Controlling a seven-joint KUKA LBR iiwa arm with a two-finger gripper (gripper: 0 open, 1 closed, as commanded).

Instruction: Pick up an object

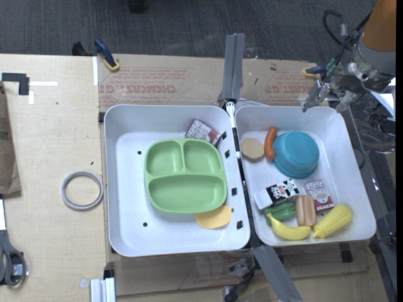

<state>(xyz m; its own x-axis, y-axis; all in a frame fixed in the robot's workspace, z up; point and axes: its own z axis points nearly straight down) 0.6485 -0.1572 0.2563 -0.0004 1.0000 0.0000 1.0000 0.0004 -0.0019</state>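
My gripper [325,103] hangs over the far rim of the right bin [352,168], its fingers spread with nothing between them. Inside that bin lie a blue bowl [296,154], an orange sausage [271,142] and a tan round cookie [252,148] towards the back. At the front are a black-and-white carton [281,192], a red-and-white packet [318,192], a hot dog [305,209], a green vegetable [281,211], a banana [289,230] and a yellow bottle [332,221]. The gripper is above and behind all of them, touching none.
The left bin [119,187] holds a green divided plate [186,175], a yellow slice [214,218] at its front and a small packet [201,131] behind it. On the bench at left lie a tape ring [82,189], scissors [9,263] and a blue clamp [107,55].
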